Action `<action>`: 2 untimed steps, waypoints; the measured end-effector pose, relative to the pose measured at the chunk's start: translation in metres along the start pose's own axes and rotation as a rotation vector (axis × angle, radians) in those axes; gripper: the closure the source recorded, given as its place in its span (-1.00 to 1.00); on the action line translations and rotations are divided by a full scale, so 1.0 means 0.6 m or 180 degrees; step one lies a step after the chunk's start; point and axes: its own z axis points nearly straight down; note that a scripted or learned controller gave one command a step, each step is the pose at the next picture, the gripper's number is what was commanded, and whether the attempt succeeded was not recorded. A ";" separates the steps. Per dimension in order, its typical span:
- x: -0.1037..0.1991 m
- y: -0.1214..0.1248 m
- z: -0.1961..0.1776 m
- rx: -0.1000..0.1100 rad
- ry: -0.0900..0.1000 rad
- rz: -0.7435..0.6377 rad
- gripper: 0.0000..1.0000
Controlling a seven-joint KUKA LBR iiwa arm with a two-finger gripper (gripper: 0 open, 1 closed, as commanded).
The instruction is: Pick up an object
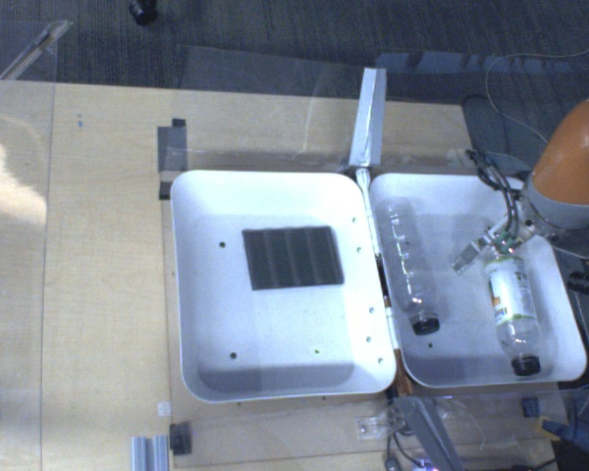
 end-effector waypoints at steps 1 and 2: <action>0.025 -0.040 -0.015 -0.0137 -0.0144 -0.0152 -1.00; 0.037 -0.057 -0.028 -0.0191 -0.0230 -0.0473 -1.00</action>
